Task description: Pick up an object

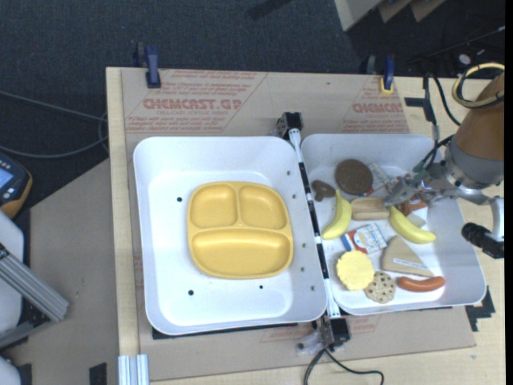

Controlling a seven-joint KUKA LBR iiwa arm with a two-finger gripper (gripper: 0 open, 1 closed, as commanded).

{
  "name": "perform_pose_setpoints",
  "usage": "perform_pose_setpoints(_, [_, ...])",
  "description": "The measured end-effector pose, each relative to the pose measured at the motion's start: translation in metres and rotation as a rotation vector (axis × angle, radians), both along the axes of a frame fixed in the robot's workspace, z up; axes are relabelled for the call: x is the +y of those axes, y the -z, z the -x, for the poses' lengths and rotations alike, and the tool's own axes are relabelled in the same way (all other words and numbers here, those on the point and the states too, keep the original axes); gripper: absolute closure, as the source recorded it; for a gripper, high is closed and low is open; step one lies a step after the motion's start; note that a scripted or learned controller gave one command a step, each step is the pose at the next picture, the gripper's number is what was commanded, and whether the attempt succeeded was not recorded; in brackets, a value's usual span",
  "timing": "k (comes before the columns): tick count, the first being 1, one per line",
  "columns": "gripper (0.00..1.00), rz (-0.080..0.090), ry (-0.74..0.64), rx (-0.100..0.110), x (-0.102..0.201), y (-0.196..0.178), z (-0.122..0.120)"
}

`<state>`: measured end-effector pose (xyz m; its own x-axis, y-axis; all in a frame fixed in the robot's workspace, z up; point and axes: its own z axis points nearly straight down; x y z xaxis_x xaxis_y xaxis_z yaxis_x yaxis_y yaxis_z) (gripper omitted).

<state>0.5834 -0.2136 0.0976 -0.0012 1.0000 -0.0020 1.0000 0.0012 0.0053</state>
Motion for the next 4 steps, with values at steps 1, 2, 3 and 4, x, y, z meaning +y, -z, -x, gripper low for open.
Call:
perform_pose_setpoints(1, [1.00,0.000,0.001,0.001,0.000,-0.008,0.001])
perform_pose_setpoints(2, [1.00,0.003,-0.004,-0.005,0.055,0.010,-0.036])
perform_pose_setpoints(3, [1.00,0.005,0.001,0.017,0.096,0.010,-0.047])
perform_pose_setpoints(4, [1.00,-0.006,-0.004,0.003,0.161,-0.093,0.024])
